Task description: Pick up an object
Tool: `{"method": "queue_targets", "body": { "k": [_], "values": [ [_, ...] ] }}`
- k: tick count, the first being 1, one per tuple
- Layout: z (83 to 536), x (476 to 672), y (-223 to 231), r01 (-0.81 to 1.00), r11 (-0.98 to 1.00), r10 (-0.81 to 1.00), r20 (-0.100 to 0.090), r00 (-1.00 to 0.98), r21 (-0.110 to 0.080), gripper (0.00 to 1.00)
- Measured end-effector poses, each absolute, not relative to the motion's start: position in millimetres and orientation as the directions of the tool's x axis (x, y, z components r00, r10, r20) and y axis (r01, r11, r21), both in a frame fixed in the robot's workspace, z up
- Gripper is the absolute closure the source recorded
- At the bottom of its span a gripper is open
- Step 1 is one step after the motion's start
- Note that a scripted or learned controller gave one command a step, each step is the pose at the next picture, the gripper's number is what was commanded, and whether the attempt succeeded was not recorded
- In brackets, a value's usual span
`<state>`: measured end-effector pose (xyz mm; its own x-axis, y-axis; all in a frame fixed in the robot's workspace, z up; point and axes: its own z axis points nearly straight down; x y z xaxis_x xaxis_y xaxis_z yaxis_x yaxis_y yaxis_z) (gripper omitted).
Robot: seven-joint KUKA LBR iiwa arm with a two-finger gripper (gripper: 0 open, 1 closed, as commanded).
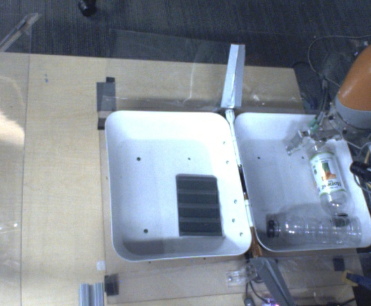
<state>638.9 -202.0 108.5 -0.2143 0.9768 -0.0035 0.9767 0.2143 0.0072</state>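
Two bottles (327,178) in right bin (262,171), black block (199,204) in left bin (141,171); hand (306,136) state unclear.

A pale wooden bench (51,171) carries two shallow white plastic bins side by side, touching along their inner edges: the left bin (128,171) and the right bin (265,171). A grey metal bar (234,75) lies on the bench beyond their junction, pointing away.
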Motion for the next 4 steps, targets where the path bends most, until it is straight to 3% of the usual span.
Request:
{"method": "queue_targets", "body": {
  "k": [1,2,4],
  "values": [
    [89,617.2,-163,0.890,0.455,0.890,-0.006,-0.455,0.009,0.00],
    [110,569.7,-206,0.951,0.309,0.951,-0.005,-0.309,0.009,0.00],
    [89,579.3,-205,0.919,0.394,0.919,-0.007,-0.394,0.010,0.00]
  ]
}}
